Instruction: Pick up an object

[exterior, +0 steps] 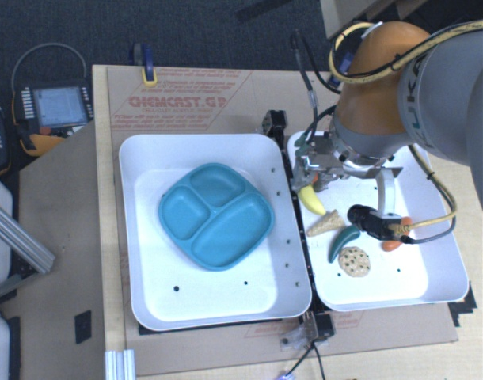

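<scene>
My gripper (319,172) hangs over the upper left part of the right bin (431,279), under the grey wrist and orange band. Just below it, by the bin's left wall, lies a yellow banana-shaped piece (311,201); whether they touch I cannot tell. Lower down lie a tan wedge (325,222), a green pepper (342,243) and a round speckled cookie (354,261). A small orange-red piece (392,245) lies to the right of the pepper.
The left bin (146,283) holds a blue divided plate (216,214) near its middle. The wall between the two bins runs just left of the gripper. The arm covers the right bin's upper part.
</scene>
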Robot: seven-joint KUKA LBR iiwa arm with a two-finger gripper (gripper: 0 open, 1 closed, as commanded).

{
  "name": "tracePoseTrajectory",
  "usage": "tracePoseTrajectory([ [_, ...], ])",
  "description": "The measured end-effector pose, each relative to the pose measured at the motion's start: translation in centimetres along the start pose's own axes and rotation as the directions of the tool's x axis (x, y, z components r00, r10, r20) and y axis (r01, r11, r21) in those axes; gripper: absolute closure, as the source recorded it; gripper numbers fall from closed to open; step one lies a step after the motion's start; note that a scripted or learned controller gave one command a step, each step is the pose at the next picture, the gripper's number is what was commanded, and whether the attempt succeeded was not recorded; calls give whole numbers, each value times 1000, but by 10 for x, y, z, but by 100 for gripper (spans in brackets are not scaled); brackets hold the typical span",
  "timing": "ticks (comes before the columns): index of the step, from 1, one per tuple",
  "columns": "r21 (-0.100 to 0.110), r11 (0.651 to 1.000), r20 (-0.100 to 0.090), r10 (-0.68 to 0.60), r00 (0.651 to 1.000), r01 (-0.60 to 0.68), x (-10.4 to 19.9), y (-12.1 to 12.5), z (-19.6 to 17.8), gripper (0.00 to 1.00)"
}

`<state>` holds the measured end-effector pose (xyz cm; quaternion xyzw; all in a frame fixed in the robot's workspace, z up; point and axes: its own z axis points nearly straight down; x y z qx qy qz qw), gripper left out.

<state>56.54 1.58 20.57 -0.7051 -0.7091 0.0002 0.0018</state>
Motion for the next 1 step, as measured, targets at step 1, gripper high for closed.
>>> tracePoseTrajectory([
  [1,-5,1000,0,-1,1000,1,57,-2,-16,100],
])
